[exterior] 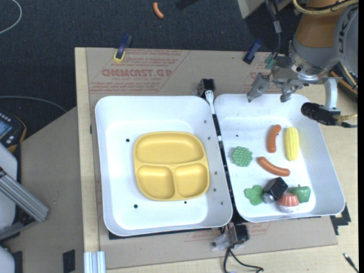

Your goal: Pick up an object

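The bench (170, 67) is brown board with red print on it. A blue and yellow clamp (121, 48) holds its far left edge.

The left bin (108, 152) is white. A yellow plate (170, 165) with three sections sits in the middle of it.

The right bin (327, 169) touches the left bin along one side. It holds toy food. A bumpy green piece (242, 156) lies near the left wall. In front of it, a small green broccoli (253, 195) sits just beside a black block (276, 188). An orange sausage (273, 166) lies between the bumpy piece and the black block. Another orange sausage (273, 138) lies farther back. A yellow corn cob (292, 143) lies just beside it on the right. At the front, a red and white piece (289, 201) touches a green pepper (302, 193).

The tool (271, 91) hangs over the far edge of the right bin. Its two fingers are spread apart. Nothing is between them. All the toy food lies in the bin, well apart from the tool. The grey arm (324, 24) with its orange band comes in from the top right.

One more small orange sausage (158, 9) lies on the dark floor (68, 16) behind the bench.
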Motion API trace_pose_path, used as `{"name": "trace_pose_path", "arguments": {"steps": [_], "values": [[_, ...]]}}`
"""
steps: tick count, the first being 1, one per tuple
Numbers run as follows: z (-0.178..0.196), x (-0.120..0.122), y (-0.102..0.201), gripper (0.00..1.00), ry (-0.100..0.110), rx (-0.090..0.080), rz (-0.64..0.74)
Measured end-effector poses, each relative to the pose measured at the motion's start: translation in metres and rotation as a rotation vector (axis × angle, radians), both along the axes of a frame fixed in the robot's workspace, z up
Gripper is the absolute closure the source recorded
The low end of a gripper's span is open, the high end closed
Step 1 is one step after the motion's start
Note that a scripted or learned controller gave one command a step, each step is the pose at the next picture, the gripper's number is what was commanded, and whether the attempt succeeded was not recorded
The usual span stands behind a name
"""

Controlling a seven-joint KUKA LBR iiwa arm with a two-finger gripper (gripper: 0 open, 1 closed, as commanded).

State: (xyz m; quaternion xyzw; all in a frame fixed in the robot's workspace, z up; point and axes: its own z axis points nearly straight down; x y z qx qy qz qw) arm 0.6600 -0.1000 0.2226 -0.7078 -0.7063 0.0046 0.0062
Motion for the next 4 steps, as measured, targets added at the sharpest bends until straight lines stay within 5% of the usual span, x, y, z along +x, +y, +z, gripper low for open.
{"name": "trace_pose_path", "arguments": {"steps": [1,4], "values": [[0.009,0.003,0.0,0.0,-0.014,-0.002,0.003],[-0.135,0.003,0.002,0.0,-0.009,-0.001,0.002]]}}
